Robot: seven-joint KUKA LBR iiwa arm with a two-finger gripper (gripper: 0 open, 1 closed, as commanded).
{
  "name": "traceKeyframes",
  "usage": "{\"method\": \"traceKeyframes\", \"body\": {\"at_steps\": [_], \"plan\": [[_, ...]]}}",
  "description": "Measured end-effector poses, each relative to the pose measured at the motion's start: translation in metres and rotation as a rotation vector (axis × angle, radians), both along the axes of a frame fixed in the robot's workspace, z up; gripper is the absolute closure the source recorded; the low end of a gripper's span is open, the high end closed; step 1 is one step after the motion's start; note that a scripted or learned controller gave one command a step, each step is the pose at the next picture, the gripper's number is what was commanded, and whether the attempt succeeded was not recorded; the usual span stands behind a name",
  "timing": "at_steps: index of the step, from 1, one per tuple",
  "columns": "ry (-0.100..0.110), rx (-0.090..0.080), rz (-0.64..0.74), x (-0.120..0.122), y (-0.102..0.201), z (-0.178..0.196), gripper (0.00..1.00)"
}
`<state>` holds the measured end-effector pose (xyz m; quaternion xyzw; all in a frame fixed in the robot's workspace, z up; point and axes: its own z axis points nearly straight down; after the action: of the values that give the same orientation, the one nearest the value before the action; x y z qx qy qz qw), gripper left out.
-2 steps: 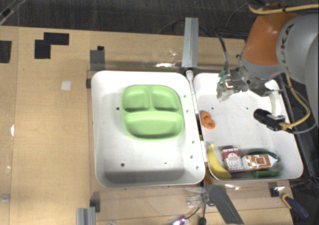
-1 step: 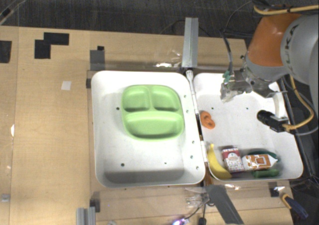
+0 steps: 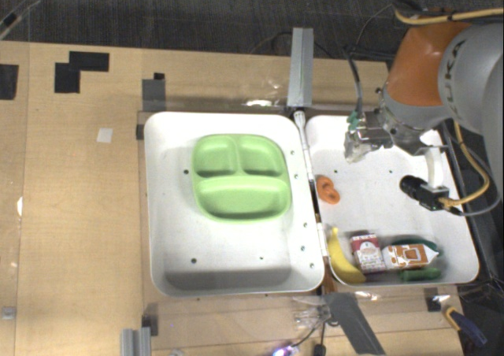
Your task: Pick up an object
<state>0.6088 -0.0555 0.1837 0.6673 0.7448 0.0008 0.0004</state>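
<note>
My gripper [image 3: 356, 146] hangs over the upper part of the right bin [image 3: 394, 177], with nothing visibly between its fingers. An orange ring-shaped piece [image 3: 327, 190] lies by that bin's left wall, below and left of the gripper. Along the bin's front wall lie a yellow banana [image 3: 341, 257], a small red-and-white carton [image 3: 367, 254], an orange-and-white box [image 3: 407, 254] and a green thing [image 3: 419, 273] under it.
The left bin [image 3: 165, 189] holds a green divided plate [image 3: 240, 176] in its middle. A grey metal post [image 3: 301, 67] stands behind the seam between the two bins. Bare wooden bench stretches to the left.
</note>
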Motion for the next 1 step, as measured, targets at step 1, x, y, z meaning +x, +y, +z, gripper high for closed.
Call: {"method": "traceKeyframes", "body": {"at_steps": [1], "plan": [[0.001,0.0,-0.04,-0.0184,-0.0044,-0.0002,1.0]]}}
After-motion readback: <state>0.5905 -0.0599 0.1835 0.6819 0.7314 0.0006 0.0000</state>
